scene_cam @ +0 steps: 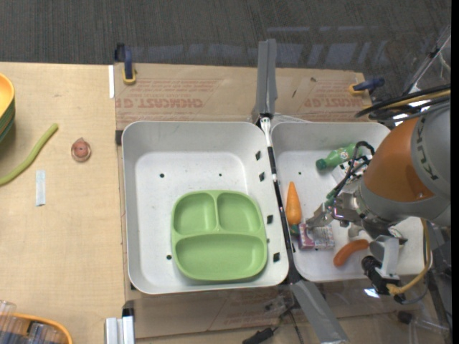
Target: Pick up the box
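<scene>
One small box [316, 238], purplish with a pale face, lies flat on the floor of the right bin [308, 143], near that bin's front-left corner. The jaws of the gripper [322, 216] hang just above its upper edge, so close that contact cannot be told, and whether they stand apart or together cannot be told either; the box does not show between them. Just left of the box an orange carrot [293, 202] lies lengthwise beside the bin's left wall, tip pointing away from the front. An orange sausage-shaped toy [348, 251] lies just right of the box, partly under the arm [401, 174], whose orange band covers the bin's right side. A green bottle [336, 157] lies on its side further back. The left bin [143, 153] holds a green three-compartment plate [219, 235]. On the wooden worktop [57, 249] to the left lie a green bean-like strip [29, 156] and a small pink round item [81, 150], well apart from the bins.
</scene>
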You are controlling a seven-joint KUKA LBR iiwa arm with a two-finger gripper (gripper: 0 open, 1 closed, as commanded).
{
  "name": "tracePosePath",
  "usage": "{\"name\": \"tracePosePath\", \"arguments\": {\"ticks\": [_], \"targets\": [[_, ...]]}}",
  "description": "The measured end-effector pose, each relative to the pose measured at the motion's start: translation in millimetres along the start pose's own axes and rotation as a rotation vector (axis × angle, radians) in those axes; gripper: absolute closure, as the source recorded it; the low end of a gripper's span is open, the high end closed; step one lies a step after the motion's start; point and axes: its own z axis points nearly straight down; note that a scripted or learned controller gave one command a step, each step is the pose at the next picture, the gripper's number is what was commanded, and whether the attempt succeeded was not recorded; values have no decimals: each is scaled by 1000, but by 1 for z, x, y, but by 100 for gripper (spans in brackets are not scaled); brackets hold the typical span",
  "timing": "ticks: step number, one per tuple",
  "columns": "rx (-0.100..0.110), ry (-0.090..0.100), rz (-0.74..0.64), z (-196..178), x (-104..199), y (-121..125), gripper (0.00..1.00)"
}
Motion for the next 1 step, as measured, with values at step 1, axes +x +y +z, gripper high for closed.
{"name": "tracePosePath", "arguments": {"ticks": [1], "targets": [[-5, -2, 1, 0, 0, -2, 0]]}}
